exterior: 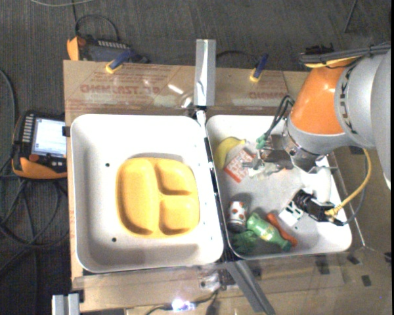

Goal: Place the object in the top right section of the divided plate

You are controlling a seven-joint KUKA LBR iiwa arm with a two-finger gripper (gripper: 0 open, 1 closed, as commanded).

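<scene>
The yellow divided plate (159, 195) lies in the left white bin (92, 143), with nothing in its sections. My gripper (257, 164) is low in the right bin (341, 238), at its upper left. It sits right beside a red and white packet (236, 167) and a yellow object (225, 148); the view does not show whether it touches either one. A small printed can (236, 210), a green bottle (261, 232) and an orange carrot-like piece (280, 226) lie near the right bin's front edge.
The ridge where the two bins meet (211, 176) stands between the gripper and the plate. A handheld pendant (43, 143) lies off the bench to the left. The grey and orange arm (328, 110) covers the right bin's upper right corner.
</scene>
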